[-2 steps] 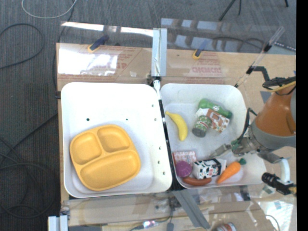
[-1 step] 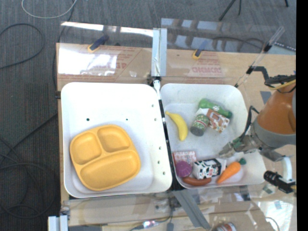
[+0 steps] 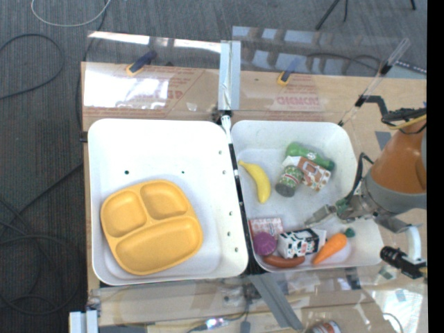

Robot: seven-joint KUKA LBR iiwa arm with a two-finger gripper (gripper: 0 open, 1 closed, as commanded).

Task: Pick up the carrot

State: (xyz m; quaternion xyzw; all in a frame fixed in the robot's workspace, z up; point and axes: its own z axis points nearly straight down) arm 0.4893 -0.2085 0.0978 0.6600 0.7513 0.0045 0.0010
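The carrot [image 3: 330, 248], orange with a small green top, lies at the near right of the right bin [image 3: 345, 139], by its front wall and tilted up to the right. My gripper [image 3: 326, 214] hangs just above and behind it, slightly to its left, at the end of the grey arm with the orange band [image 3: 402, 166] coming in from the right. Nothing is seen held in it. A black-and-white milk carton [image 3: 300, 243] lies directly left of the carrot.
The right bin also holds a banana [image 3: 258, 180], a green can [image 3: 289, 180], a green bottle beside a red-and-white box [image 3: 311, 162], a pink packet [image 3: 266, 225], a purple item [image 3: 263, 243] and a red sausage [image 3: 283, 261]. A yellow divided plate [image 3: 150, 225] sits in the left bin [image 3: 156, 141].
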